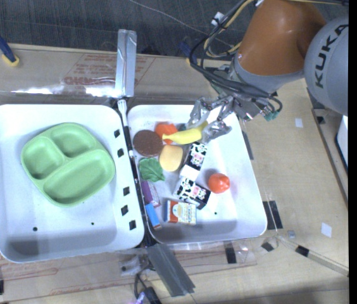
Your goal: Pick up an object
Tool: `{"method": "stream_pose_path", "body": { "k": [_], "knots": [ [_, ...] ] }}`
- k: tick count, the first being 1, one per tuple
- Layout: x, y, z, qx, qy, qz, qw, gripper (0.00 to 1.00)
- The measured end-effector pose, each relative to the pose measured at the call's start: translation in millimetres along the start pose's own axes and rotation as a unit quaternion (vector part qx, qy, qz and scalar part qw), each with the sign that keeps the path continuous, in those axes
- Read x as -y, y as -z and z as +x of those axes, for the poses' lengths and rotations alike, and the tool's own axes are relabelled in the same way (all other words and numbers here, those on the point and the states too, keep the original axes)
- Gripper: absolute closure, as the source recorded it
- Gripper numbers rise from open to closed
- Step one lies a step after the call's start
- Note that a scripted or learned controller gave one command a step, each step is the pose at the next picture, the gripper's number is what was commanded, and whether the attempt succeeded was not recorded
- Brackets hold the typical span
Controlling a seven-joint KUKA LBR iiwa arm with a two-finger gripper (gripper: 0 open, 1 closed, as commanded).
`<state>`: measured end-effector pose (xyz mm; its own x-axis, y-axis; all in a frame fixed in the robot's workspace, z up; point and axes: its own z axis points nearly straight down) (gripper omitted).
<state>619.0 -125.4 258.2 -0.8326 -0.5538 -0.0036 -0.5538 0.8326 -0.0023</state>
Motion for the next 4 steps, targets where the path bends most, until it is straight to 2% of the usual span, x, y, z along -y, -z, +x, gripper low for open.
{"method": "stream_pose_path", "body": {
  "k": [1,2,3,4],
  "knots": [
    [-37,22,-52,0.0,-0.05,-0.001,0.9988,1.0],
    [-51,18,-80,0.0,-0.124,0.0,0.9922,1.0],
    [-73,7,-92,-0.002,-0.123,-0.001,0.9925,1.0],
    [-101,-39,-112,-0.003,-0.117,-0.002,0.9932,1.0]
  ]
}}
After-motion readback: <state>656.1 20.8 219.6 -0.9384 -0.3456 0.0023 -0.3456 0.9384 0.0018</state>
